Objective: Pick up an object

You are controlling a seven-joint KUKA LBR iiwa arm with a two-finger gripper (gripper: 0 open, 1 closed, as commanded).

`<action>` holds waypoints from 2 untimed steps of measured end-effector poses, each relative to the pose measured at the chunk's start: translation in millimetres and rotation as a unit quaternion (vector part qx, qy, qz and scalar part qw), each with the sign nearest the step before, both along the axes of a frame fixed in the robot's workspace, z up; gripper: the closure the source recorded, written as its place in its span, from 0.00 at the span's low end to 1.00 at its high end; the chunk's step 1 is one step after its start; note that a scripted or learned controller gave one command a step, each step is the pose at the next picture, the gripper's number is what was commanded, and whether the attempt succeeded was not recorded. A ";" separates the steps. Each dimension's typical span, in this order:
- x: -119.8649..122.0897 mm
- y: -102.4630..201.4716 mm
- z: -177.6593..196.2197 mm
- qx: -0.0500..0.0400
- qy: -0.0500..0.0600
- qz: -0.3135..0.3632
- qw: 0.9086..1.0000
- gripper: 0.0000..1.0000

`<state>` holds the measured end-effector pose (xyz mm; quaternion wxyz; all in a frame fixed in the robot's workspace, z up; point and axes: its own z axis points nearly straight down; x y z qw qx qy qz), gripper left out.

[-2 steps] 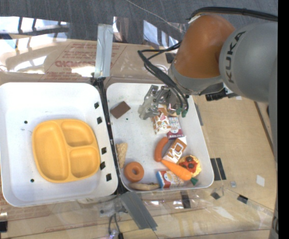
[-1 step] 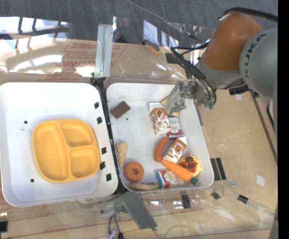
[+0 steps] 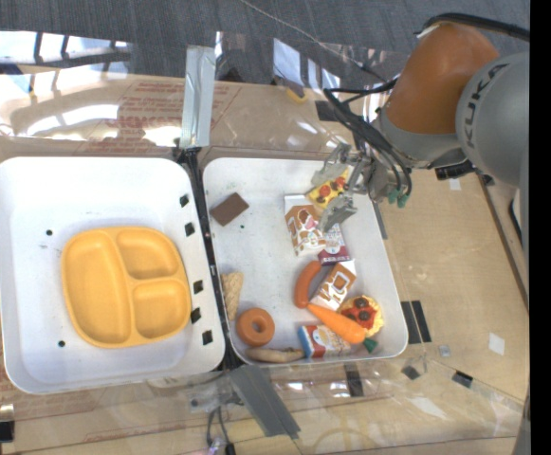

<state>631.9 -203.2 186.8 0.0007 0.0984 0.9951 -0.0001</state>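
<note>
Claw (image 3: pixel 343 190) low at right bin's (image 3: pixel 256 171) top-right corner, touching a yellow packet (image 3: pixel 327 191); finger spread can't tell. Toys crowd bin's right and bottom; open floor upper left around brown block (image 3: pixel 229 209).

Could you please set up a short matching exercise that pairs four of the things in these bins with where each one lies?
Things:
1. yellow divided tray
2. brown square piece
3. doughnut
4. carrot

Places:
A. near the front edge of the right bin, towards its left side
B. in the left bin
C. in the upper left part of the right bin, close to the divider
D. in the front right part of the right bin, beside the pizza slice

Pairs: 1-B, 2-C, 3-A, 4-D
</note>
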 end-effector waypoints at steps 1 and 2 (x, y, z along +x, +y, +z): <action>0.6 33.1 -93.7 0.001 0.004 -0.009 1.000 0.00; -63.2 16.4 -94.3 0.006 -0.001 -0.070 0.998 0.00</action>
